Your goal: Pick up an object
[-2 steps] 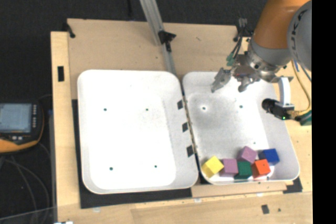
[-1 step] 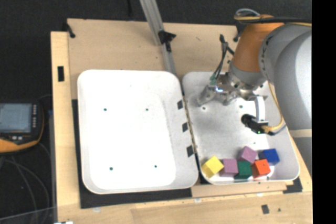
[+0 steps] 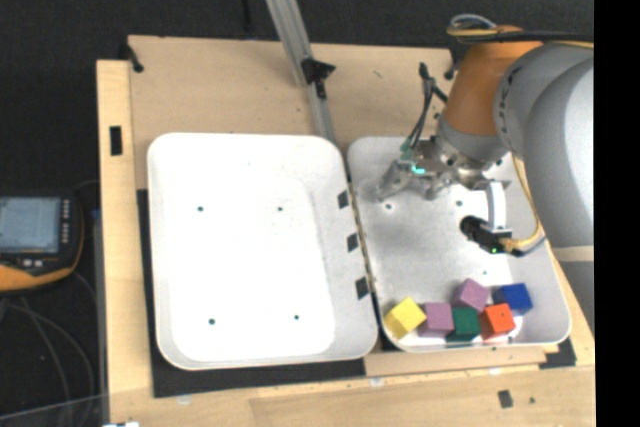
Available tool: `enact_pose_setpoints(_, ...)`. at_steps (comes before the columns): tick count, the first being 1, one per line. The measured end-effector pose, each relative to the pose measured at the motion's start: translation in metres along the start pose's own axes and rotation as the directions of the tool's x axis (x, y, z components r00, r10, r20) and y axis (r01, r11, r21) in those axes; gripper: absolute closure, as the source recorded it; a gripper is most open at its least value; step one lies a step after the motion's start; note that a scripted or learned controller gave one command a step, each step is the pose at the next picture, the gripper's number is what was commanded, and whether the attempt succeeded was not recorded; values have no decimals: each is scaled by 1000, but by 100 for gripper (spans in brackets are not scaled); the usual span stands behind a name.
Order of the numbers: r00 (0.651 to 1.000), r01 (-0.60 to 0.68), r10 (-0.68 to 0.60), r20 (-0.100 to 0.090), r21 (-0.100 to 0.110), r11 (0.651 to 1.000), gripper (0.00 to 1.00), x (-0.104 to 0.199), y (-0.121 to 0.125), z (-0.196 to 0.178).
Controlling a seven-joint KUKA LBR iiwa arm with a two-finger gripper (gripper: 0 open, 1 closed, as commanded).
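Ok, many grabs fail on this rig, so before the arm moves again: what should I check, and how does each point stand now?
1. Small coloured blocks present in the right white bin: ok, yellow cube, two purple blocks, green, orange, blue.
2. End effector above that bin: ok.
3. End effector over a block: not ok, it sits at the far end, blocks at the near wall.
4. Anything held: cannot tell.
5. Blocks spaced for a clean grasp: not ok, clustered.
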State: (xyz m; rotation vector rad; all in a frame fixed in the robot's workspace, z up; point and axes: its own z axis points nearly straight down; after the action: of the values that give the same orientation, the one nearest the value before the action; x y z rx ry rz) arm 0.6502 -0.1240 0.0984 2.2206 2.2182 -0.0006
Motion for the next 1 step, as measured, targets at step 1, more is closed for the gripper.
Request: enact_pose_setpoints(1, 1000, 0, 0, 0, 0, 1000, 0, 0, 0, 0)
